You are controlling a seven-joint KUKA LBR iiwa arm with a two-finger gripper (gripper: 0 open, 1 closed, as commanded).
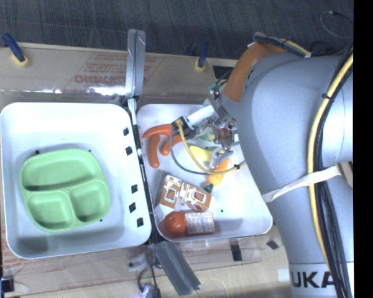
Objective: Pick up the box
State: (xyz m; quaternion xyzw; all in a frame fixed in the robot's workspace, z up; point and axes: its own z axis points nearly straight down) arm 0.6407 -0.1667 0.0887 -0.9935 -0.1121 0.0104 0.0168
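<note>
1. Box (185, 194): a flat carton printed in orange, brown and white, which lay face-up on the floor of the right bin (252, 207), toward its near half, turned somewhat askew to the bin walls.
2. Neighbours of the box: a round red-orange item (172, 224) and a small pale wrapped packet (201, 223) lay just beside its near edge, touching or almost so; a curved orange piece (157, 143) lay apart on the far side.
3. Pincer (219, 143): it hung over the far middle of the right bin, above a cluster of yellow and orange pieces (205, 157), well apart from the box. Cables and the wrist hid its tips, so whether it was spread or pressed together could not be told.
4. Handling, judged: the box looked light, thin-walled and probably crushable, with a smooth printed skin that could slip.
5. Grip point, judged: across the short width near the middle, fingers straddling the two long edges; the far and left edges looked the freest of clutter.
6. Left bin (12, 185): it held a green divided tray (63, 189), not concerned.
</note>
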